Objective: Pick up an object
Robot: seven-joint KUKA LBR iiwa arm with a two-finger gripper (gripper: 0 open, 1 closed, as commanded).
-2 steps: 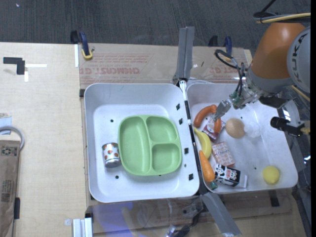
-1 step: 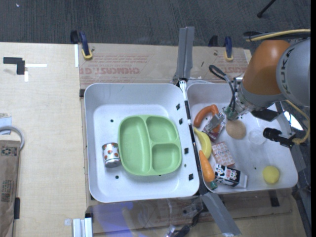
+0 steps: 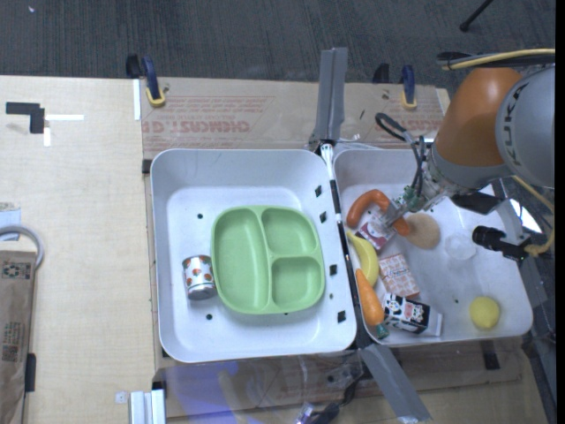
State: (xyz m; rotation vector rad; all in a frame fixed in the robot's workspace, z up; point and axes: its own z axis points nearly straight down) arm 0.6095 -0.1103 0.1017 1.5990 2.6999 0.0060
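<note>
A dark carpeted floor (image 3: 221,16) runs behind a pale wooden counter (image 3: 71,193), with a cardboard sheet (image 3: 229,113) clamped along its back edge under the two white bins. The left bin (image 3: 177,193) holds a green divided plate (image 3: 267,259) and, just beside it, a small printed can (image 3: 199,277). The right bin (image 3: 512,307) is crowded along its left side.

The arm (image 3: 494,122) reaches down into that right bin, its gripper (image 3: 408,203) low over a packet (image 3: 380,228) that lies against a curved orange-red sausage-like piece (image 3: 369,203). The view is too coarse here to say whether the gripper is open, closed or gripping anything.

The likely trouble is the clutter. The packet, a tan rounded lump (image 3: 424,232), a banana (image 3: 364,256), a carrot (image 3: 369,297), a pink carton (image 3: 399,276) and a black-and-white carton (image 3: 413,314) sit touching or nearly so, so a closing grip could catch two things, or nudge the flat packet aside and slip off it. A yellow lemon (image 3: 484,313) sits well apart and would be easier.
</note>
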